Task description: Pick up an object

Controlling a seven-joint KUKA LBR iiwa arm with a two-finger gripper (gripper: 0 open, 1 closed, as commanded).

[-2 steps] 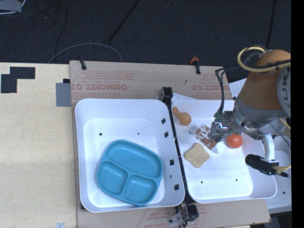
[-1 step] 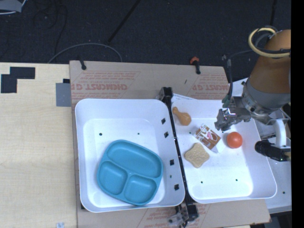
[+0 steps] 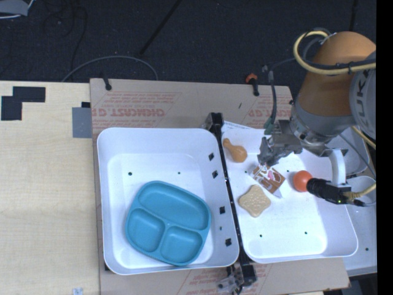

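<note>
While the arm reaches in from the right, its gripper [image 3: 268, 160] hangs low in the right bin [image 3: 307, 241], directly over a small brown-and-white packet [image 3: 270, 179] — fingers too blurred, cannot tell open or closed. Toast-shaped piece [image 3: 254, 201] just below the packet, orange ball [image 3: 301, 180] to its right, tan drumstick-like toy [image 3: 234, 150] upper left. Left bin [image 3: 116, 146] holds a blue divided plate [image 3: 167, 222].

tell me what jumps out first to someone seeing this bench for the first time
The big blue plastic tray with three compartments dominates the left white bin. In the right white bin, the grey arm with its orange band reaches down over a small brown-and-white packet, with a small orange ball to its right and a tan toast-shaped piece nearby.
</note>
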